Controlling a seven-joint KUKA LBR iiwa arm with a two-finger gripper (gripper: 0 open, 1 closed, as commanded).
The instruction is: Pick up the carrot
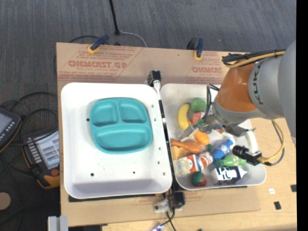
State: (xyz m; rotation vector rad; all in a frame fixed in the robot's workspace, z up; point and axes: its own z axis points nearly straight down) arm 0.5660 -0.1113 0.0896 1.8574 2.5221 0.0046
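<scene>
The carrot (184,145) is a long orange piece lying across the left middle of the right bin (257,177), pointing toward the bin's left wall. A rounder orange toy (202,138) lies right beside it. My gripper (200,125) hangs low over the bin just above and to the right of the carrot, close over the rounder orange toy. The grey wrist with its orange band (236,90) covers the bin's upper right part. I see nothing lifted off the pile.
The right bin also holds a banana (183,115), a green fruit (198,104), a small carton (193,163), blue toys (220,152), a green ball (198,179) and a dark packet (226,174). A teal divided plate (121,125) lies in the left bin (77,177).
</scene>
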